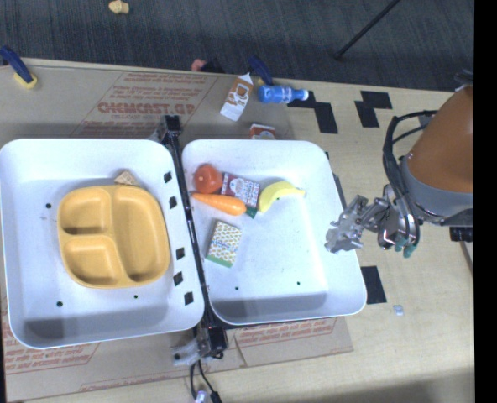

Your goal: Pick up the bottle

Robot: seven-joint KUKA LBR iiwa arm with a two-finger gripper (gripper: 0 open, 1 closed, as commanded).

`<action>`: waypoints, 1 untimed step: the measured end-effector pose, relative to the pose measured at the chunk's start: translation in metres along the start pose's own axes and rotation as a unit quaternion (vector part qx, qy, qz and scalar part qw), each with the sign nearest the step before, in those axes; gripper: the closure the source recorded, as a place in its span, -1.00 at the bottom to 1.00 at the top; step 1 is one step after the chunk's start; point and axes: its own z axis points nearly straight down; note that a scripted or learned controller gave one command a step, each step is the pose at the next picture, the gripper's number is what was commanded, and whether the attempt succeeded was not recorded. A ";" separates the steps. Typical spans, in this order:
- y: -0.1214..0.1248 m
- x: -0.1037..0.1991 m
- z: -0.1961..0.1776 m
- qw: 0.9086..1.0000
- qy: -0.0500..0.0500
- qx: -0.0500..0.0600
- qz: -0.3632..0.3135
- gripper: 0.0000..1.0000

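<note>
The bottle (pixel 280 95) is small and blue with a pale cap end. It lies on its side on the bench behind the right bin (pixel 316 284), outside both bins. My gripper (pixel 347 229) hangs over that bin's right rim, well to the front and right of the bottle. The grey wrist and orange band reach in from the right. Nothing shows in the gripper.
The right bin holds a red tomato (pixel 206 177), a carrot (pixel 219 202), a dark red box (pixel 242 190), a banana (pixel 278 196) and a patterned green box (pixel 225 243). A yellow divided plate (pixel 114 233) lies in the left bin. A small carton (pixel 236 97) lies left of the bottle.
</note>
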 end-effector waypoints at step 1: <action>0.000 0.000 0.011 0.999 0.002 0.000 0.044 1.00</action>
